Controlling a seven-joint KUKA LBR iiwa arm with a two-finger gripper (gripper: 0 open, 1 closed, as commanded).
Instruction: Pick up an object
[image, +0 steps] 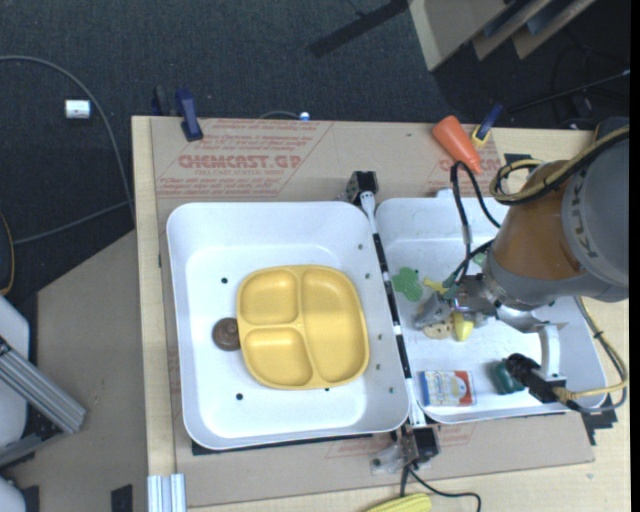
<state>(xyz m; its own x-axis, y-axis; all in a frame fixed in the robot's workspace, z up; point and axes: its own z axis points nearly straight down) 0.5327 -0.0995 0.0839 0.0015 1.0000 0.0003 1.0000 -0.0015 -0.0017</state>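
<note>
Tabletop (250, 160) of brown board carries two shallow white bins side by side, with red lettering printed along its far part. The left bin (200, 250) holds a yellow divided plate (300, 326) with three compartments, lying flat near the middle of the bin floor. Just beside the plate's left edge sits a small brown round object (225, 333), touching or nearly touching the plate rim.

The right bin (420, 220) holds a loose scatter of small things. A green object (407, 282) lies near the bin's left wall. A little to its right and nearer lies a yellow piece (462, 327) next to a greyish piece (435, 322); the two are close together, and it is hard to say whether they touch. Along the near wall rests a small flat packet (446, 387) with red, white and blue print, and to its right a dark green object (505, 375).

The grey arm with its orange band (535, 235) reaches in from the right over the right bin. The tool (462, 300) is low above the cluster of yellow and greyish pieces; how far it is open cannot be told, nor whether it has hold of anything.

An orange object (457, 143) lies on the tabletop beyond the right bin
</note>
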